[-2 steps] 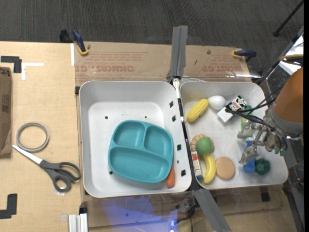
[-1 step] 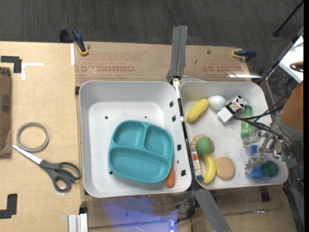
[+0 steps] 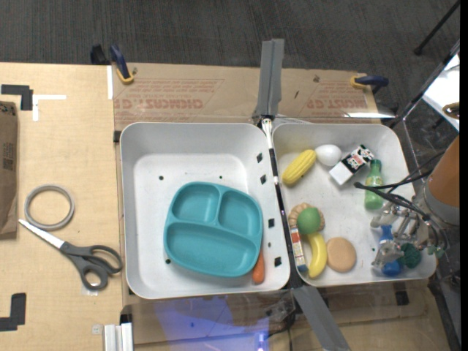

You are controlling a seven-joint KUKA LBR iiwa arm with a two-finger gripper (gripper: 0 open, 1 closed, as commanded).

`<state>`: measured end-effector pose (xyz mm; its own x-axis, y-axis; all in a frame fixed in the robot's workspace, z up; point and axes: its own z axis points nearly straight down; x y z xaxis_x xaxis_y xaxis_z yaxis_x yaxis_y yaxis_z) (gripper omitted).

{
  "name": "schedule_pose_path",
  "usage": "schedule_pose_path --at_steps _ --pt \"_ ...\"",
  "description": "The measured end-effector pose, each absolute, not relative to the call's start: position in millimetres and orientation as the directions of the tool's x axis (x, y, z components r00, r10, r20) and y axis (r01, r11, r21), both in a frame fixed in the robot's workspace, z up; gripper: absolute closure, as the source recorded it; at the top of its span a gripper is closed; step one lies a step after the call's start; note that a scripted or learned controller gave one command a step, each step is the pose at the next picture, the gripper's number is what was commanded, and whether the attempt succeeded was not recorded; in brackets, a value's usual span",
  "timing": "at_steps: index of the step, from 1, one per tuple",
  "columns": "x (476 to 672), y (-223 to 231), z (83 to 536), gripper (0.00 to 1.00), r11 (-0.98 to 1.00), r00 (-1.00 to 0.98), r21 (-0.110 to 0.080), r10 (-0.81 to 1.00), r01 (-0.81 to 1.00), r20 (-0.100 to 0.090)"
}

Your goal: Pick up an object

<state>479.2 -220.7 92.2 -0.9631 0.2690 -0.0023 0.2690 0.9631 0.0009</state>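
- Your gripper (image 3: 395, 241) sits low in the right bin's (image 3: 333, 278) right edge; you cannot tell its state
- Blue object (image 3: 392, 268), possibly a toy, lies just beside it

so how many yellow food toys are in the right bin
2: a corn cob near the bin's top left, and a banana low down beside the tan round piece. The gripper may hide others.
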Motion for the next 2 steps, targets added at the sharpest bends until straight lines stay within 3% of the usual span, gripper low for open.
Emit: schedule_pose_path --at_steps 2 --pt "479.2 -220.6 92.2 0.0 0.984 -0.984 0.001 0.178 0.178 -0.002"
